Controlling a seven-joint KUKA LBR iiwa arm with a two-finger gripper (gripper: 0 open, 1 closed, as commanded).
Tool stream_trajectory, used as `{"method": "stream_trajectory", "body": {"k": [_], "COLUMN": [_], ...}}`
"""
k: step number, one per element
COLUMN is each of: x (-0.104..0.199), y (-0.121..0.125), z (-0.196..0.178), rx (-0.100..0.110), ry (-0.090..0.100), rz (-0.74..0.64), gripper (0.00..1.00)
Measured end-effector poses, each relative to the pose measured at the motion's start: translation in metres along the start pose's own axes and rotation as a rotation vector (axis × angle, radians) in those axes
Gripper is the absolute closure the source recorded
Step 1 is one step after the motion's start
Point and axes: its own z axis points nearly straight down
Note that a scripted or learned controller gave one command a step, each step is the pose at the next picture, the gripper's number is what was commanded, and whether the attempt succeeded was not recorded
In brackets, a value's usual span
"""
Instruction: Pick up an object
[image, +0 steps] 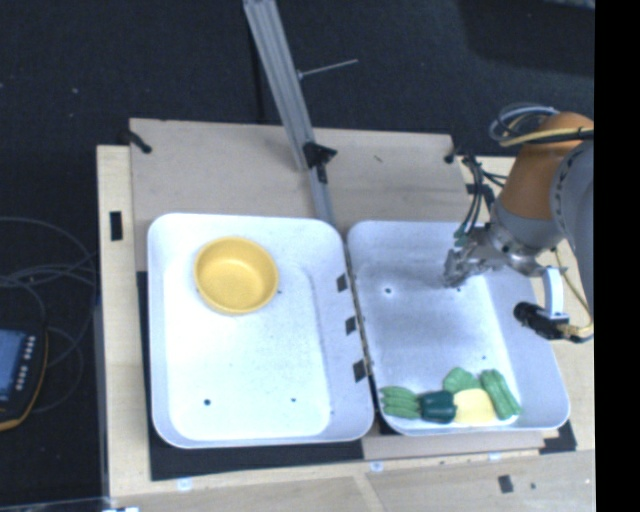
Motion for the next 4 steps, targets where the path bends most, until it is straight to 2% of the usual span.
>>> {"method": "stream_trajectory", "body": {"k": [1,2,3,4], "x": [0.005,0.004,0.007,0.062], "y": [0.004,-0.005,0.0,-0.002], "z": [-0.045,-0.098,-0.16,-0.166], "rx": [-0.002,-0.003,-0.004,0.001], "ry": [0.001,0.001,0.0,0.003], "rz": [0.0,0.001,0.0,-0.003], "gripper": [1.0,1.0,1.0,1.0]}}
